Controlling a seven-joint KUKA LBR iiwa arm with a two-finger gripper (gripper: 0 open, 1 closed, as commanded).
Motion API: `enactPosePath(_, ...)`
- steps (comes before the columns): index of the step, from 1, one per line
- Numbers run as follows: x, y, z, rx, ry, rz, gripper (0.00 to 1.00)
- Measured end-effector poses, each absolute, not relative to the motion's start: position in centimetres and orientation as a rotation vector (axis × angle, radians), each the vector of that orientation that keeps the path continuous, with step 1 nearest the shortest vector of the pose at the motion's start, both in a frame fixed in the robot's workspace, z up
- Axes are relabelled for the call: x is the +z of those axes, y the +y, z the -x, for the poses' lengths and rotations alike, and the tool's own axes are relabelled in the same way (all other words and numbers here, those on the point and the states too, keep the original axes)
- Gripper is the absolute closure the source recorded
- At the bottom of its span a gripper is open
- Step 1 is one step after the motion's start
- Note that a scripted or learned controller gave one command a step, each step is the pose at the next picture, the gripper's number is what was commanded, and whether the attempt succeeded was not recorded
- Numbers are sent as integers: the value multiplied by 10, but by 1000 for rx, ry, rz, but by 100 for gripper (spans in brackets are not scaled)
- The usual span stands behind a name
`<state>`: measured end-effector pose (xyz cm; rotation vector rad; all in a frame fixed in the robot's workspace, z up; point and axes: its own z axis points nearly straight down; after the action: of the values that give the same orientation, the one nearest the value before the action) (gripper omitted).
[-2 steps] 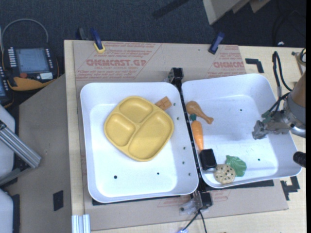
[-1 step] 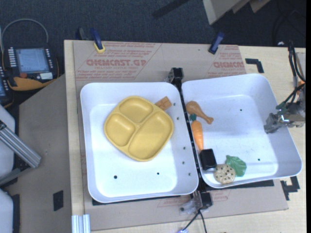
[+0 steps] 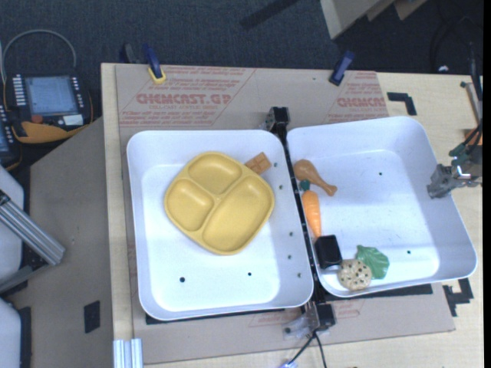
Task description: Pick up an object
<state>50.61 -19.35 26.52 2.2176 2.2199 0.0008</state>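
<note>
Two white bins lie side by side on the bench, and the things to pick are spread over both. Nearest to the camera, in the right bin (image 3: 430, 205), a cookie (image 3: 354, 274) and a green leaf (image 3: 374, 261) lie touching each other by the front wall, with a black block (image 3: 328, 251) just beside them. A bit further, a carrot (image 3: 311, 211) lies along the wall between the bins, and a drumstick (image 3: 313, 175) lies just beyond it. The left bin (image 3: 153, 228) holds a yellow divided plate (image 3: 220, 202), and a small brown piece (image 3: 258, 162) sticks out from behind its far edge. The gripper (image 3: 453, 173) is at the right rim of the right bin, well apart from every object; nothing is between its fingers, and I cannot tell how wide they stand. I judge that the step is the approach, with no grasp begun. The next move calls for travelling left over the bin, choosing one object and coming down above it; the drumstick lies free of the others, so it seems the easier target
</note>
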Motion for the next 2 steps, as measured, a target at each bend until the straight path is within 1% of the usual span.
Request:
enactPosePath(1,251,-146,-519,0,2227,-2219,100)
enactPosePath(2,247,-104,-527,0,2224,-2221,100)
